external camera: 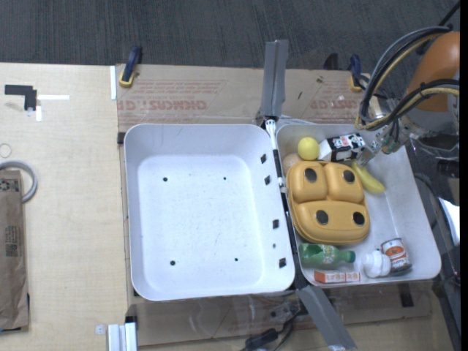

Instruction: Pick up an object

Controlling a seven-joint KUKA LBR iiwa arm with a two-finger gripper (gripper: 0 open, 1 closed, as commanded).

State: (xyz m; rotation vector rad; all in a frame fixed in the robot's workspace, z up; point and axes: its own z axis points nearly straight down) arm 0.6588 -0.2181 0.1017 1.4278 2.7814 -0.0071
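Observation:
The right bin (420, 218) holds several objects. A big yellow moulded toy (329, 199) with dark holes fills its middle. Behind it lie a yellow lemon (308, 148), a black-and-white carton (344, 146) and a banana (368, 178). Along the front are a green bottle (325, 254), a flat red-and-white packet (336, 276), a white bottle (376, 264) and a small can (395, 253). My gripper (384, 139) hangs at the bin's far right corner, just right of the carton and above the banana's far end, partly hidden by cables. Nothing shows in its grasp.
The left bin (135, 196) sits beside the right one, with a grey divider post (274, 79) behind their shared edge. Cardboard (190, 93) lines the back. A brown paper bag (11, 247) lies at the far left of the bench.

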